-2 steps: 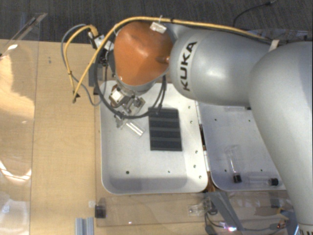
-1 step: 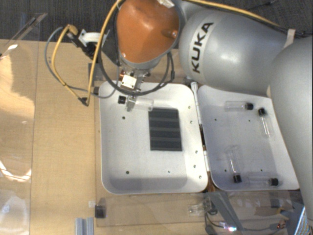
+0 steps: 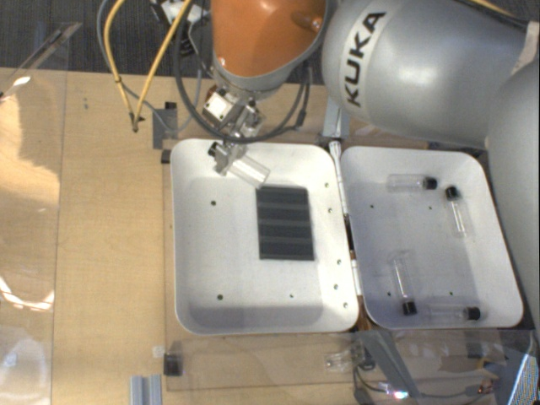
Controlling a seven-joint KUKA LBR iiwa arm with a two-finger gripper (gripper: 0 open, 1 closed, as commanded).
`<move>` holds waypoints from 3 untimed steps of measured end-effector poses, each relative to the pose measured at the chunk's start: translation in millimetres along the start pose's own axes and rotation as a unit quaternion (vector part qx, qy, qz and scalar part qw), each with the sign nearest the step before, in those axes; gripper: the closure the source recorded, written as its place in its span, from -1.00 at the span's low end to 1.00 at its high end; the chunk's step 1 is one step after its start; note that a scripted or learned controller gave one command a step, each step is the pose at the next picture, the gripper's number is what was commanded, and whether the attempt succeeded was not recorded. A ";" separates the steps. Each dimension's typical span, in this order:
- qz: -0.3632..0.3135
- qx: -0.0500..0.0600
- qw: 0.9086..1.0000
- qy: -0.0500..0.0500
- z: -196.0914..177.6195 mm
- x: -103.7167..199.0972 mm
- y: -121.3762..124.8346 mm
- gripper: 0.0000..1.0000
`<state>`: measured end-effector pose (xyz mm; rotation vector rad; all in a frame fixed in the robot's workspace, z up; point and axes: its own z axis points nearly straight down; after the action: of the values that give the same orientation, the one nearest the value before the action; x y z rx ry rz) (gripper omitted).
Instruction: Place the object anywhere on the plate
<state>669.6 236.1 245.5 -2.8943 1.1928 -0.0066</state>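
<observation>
I see a clear tube [image 3: 246, 170] between the tool [image 3: 226, 152] fingers (I think), above the left bin [image 3: 194, 310]; I'd carry it low over the dark plate [image 3: 285, 223] before releasing.

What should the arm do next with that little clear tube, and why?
Probably carry it a little down and to the right, over the dark plate, before letting go. The clear tube sits at the gripper near the left bin's upper edge, just short of the plate's top corner.
</observation>
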 end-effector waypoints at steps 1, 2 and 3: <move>0.188 -0.001 0.982 0.000 -18.5 -0.1 0.0 1.00; 0.190 -0.004 0.982 0.000 128.5 35.8 39.8 1.00; 0.050 0.003 0.999 0.003 152.3 -39.3 79.6 1.00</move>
<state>586.9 208.6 92.3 -2.8278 1.3359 -0.0183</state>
